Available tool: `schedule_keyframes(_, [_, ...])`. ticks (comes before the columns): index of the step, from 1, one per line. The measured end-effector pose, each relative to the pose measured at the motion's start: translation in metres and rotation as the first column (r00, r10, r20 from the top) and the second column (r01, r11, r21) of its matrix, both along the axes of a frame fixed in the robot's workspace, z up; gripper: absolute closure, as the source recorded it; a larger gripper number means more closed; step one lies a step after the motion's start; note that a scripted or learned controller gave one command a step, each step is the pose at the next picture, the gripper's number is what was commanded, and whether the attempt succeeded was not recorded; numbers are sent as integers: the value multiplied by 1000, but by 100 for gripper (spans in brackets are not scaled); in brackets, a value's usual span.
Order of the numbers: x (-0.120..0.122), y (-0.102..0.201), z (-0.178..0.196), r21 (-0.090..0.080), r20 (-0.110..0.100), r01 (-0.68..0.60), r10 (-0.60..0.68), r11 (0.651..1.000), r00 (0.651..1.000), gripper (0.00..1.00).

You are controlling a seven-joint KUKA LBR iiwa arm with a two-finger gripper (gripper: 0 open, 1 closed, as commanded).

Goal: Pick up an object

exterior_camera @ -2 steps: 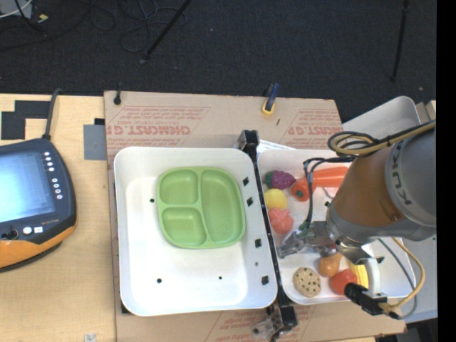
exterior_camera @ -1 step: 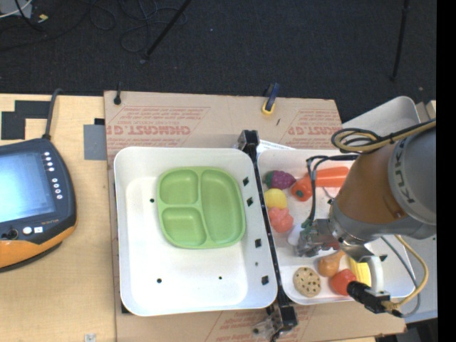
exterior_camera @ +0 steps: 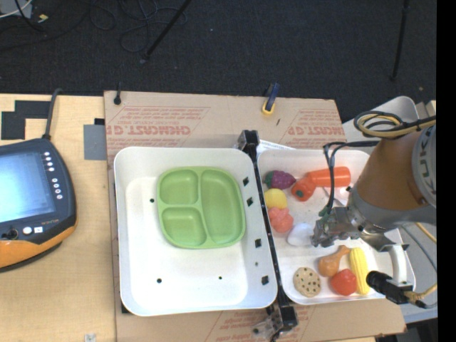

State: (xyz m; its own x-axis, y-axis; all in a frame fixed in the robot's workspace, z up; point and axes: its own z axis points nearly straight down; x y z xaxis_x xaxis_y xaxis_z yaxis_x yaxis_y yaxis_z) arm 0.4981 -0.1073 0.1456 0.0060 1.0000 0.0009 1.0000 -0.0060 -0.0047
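The right bin (exterior_camera: 313, 159) holds several toy foods: purple grapes (exterior_camera: 282, 179), a carrot (exterior_camera: 320, 179), a yellow lemon (exterior_camera: 276, 199), a pink strawberry-like piece (exterior_camera: 281, 221), a cookie (exterior_camera: 307, 281), a chicken drumstick (exterior_camera: 332, 261), a red tomato (exterior_camera: 343, 282) and a yellow corn cob (exterior_camera: 360, 268). My gripper (exterior_camera: 326, 231) hangs low in the middle of this bin, just right of the pink piece and above the drumstick. A small white object (exterior_camera: 299, 236) lies at its left side.
The left bin (exterior_camera: 135, 262) carries a green divided plate (exterior_camera: 200, 208). A black divider (exterior_camera: 258, 212) separates the bins. A teach pendant (exterior_camera: 32, 198) lies at far left. A yellow clamp (exterior_camera: 269, 105) sits on the cardboard behind the bins.
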Motion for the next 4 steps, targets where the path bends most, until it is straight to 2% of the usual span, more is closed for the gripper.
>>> schedule_keyframes(1, [-4, -6, 57, 0, 0, -5, 5, 1000, 1000, 100])
schedule_keyframes(2, [-3, -7, 80, 0, -1, -7, 7, 1000, 1000, 100])
schedule_keyframes(3, [14, 46, 79, 1, -3, -11, 11, 1000, 1000, 100])
schedule_keyframes(4, [21, 47, 74, 0, -4, -6, 6, 1000, 1000, 100])
